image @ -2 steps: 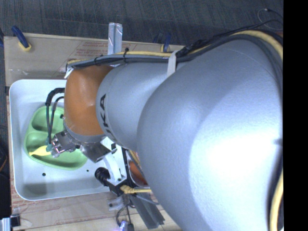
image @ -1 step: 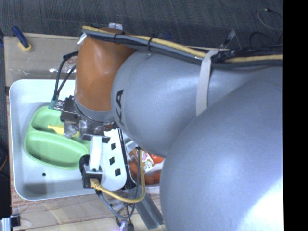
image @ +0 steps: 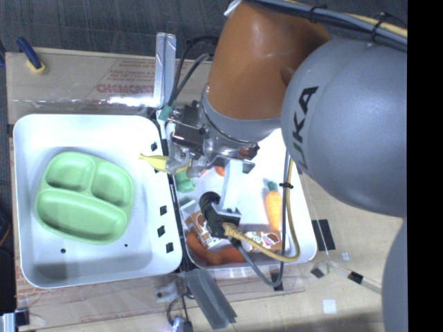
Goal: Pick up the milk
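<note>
Grey and orange, the robot arm reaches in from the right and hangs low over the right bin (image: 309,249). Its hand (image: 181,159) is at that bin's far left corner, close to the divider. Whether the hand is wide or narrow cannot be told. The milk cannot be picked out for certain; it is probably in the right bin, hidden under the wrist, near and right of the hand. A carrot (image: 273,209) lies there, long axis near to far. A green plate (image: 86,196) sits in the left bin (image: 28,126).

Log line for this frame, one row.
end effector: right bin, left edge, by banana | carrot: right bin | green tray: left bin
</note>
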